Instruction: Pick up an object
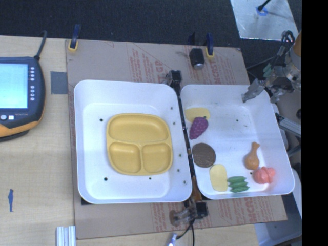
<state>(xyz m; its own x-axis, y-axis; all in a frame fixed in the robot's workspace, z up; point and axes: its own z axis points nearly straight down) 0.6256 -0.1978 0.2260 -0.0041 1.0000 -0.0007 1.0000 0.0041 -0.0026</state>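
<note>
The right bin (233, 122) holds several toy foods: a purple grape bunch (198, 127) lying on a yellow piece (198, 113), a brown round patty (203, 155), a pale yellow block (218, 178), a green pod (238, 183), an orange-brown drumstick (251, 156) and a pink piece (264, 175). My gripper (254, 92) hovers at the bin's far right corner, away from all the foods, with the grey arm behind it at the right edge. Nothing shows between its fingers.
The left bin (87, 137) holds a yellow three-compartment tray (139, 142). A teach pendant (18, 94) lies on the bench at the far left. Clamps (73, 40) and a black fitting (197, 58) sit along the board's far edge.
</note>
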